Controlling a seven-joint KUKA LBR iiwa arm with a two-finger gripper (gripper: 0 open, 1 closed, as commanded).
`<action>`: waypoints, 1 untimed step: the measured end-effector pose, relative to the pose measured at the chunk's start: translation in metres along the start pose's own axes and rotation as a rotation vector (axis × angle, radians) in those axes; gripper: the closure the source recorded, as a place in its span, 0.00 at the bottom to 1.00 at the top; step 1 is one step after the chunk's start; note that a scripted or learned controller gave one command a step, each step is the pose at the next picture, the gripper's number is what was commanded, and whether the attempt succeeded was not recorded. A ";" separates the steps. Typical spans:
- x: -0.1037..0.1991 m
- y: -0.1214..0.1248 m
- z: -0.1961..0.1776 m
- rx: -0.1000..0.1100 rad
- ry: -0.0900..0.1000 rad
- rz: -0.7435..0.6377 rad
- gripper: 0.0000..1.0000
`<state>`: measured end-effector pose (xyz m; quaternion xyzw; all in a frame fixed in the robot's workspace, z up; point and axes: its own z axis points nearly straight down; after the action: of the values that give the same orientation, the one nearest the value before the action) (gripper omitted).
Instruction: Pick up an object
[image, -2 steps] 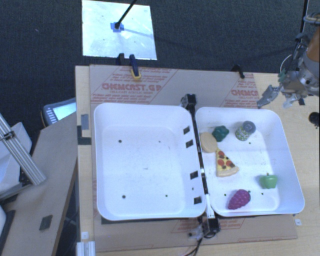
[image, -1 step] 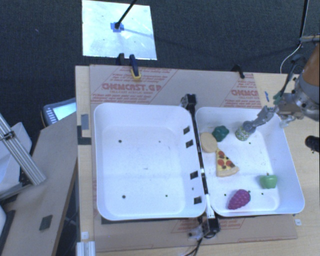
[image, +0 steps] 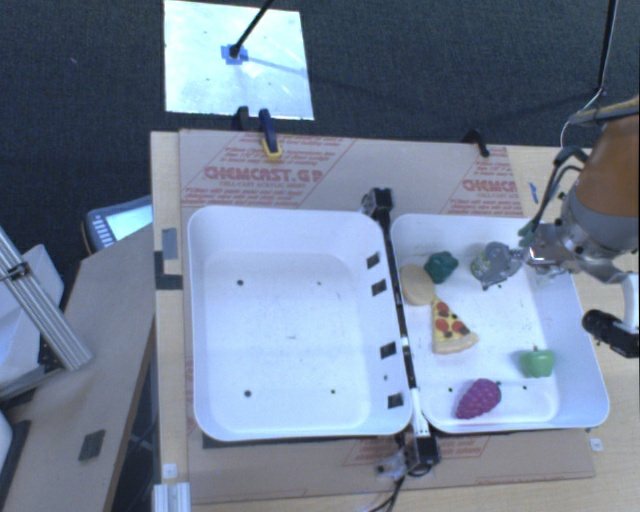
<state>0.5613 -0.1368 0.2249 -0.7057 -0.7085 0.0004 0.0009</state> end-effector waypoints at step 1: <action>0.040 -0.035 0.014 0.000 0.001 -0.003 0.00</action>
<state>0.5264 -0.0965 0.2114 -0.7047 -0.7095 0.0001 0.0012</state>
